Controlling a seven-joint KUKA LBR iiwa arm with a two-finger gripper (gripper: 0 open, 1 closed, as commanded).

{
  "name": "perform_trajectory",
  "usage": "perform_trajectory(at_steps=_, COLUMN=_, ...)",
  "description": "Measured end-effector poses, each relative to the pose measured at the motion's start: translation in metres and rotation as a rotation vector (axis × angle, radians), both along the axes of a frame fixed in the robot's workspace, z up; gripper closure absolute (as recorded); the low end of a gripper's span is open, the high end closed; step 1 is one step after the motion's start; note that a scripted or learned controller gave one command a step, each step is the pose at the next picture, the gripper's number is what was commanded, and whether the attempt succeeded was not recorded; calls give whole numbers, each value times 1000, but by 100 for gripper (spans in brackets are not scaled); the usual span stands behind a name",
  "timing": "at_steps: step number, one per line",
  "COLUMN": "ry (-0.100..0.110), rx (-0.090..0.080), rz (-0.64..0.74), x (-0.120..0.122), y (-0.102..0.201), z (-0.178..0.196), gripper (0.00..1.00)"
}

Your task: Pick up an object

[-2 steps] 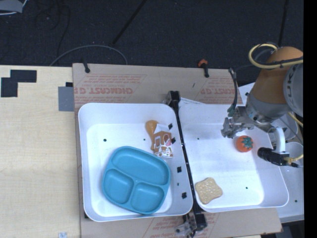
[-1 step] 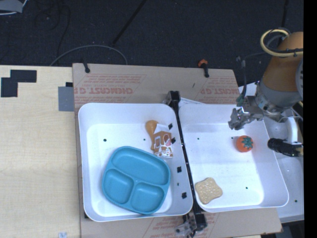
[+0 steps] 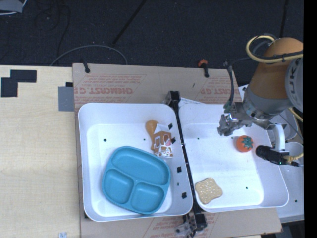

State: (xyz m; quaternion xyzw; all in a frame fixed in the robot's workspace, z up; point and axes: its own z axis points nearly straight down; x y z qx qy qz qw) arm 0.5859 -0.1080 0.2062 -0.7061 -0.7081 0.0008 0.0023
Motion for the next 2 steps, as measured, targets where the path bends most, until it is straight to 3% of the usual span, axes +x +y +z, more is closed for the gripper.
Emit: perform_trajectory(at_steps=2, ry=2, rx=0, rz=1, x=-31, y=89, z=3, gripper=100)
